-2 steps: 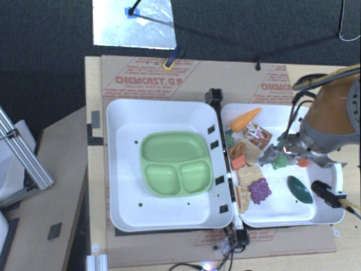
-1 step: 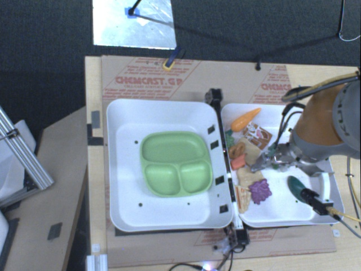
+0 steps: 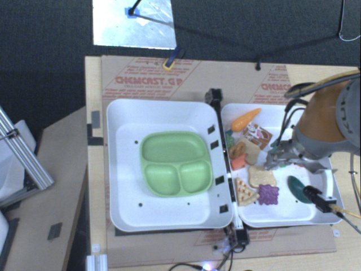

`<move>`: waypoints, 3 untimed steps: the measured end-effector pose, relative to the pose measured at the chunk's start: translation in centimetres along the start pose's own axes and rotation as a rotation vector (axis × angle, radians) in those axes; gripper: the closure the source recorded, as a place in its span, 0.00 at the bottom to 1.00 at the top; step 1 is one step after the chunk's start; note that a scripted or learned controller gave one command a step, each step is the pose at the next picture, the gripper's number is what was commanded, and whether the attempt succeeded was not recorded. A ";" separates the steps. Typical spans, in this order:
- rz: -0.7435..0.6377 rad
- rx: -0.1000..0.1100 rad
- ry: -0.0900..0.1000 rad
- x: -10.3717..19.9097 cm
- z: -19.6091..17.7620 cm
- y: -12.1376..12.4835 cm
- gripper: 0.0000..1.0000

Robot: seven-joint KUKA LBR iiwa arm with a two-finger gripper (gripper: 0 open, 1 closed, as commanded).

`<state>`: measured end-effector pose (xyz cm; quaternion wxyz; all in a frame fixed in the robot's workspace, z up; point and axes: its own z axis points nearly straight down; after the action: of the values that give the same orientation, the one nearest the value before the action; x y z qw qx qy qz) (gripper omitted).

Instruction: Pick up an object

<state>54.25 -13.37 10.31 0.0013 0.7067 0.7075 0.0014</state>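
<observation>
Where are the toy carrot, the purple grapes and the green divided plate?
toy carrot [image 3: 246,119]: camera view, middle of the orange body.
purple grapes [image 3: 269,194]: camera view, centre of the cluster.
green divided plate [image 3: 175,164]: camera view, ridge between the compartments.

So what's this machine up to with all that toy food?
A robot arm reaches in from the right over the right bin, which holds a jumble of toy food: a carrot, a toast slice, a pizza slice and a purple piece. Its pincer sits low among them, just above the toast. The left bin holds a green divided tray.
</observation>
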 end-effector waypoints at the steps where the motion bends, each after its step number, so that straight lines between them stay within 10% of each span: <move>1: -0.003 -0.002 -0.001 0.3 -6.3 -0.2 1.00; 3: -0.008 0.002 0.001 4.6 -11.6 0.5 1.00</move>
<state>54.69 -8.75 21.95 0.0003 0.7039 0.7103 0.0012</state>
